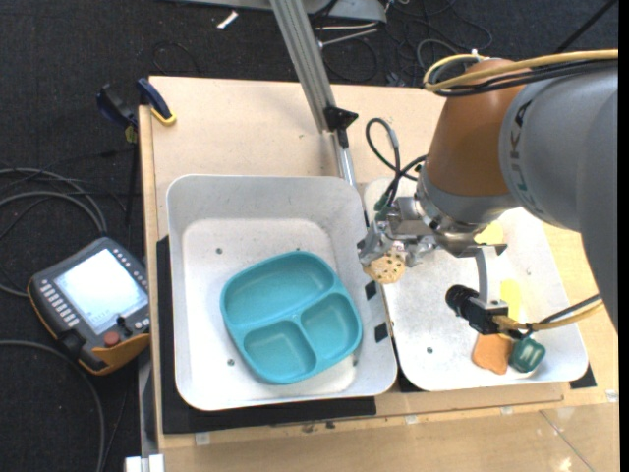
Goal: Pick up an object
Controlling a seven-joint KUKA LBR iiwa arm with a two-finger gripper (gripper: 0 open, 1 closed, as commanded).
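Gripper (386,251) low over left edge of right bin (425,308), tan perforated piece (386,267) right at its tip, open or clamped cannot be told, teal divided plate (290,315) in left bin (201,226).

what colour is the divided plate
Plain turquoise blue. The divided plate shows best in the camera view.
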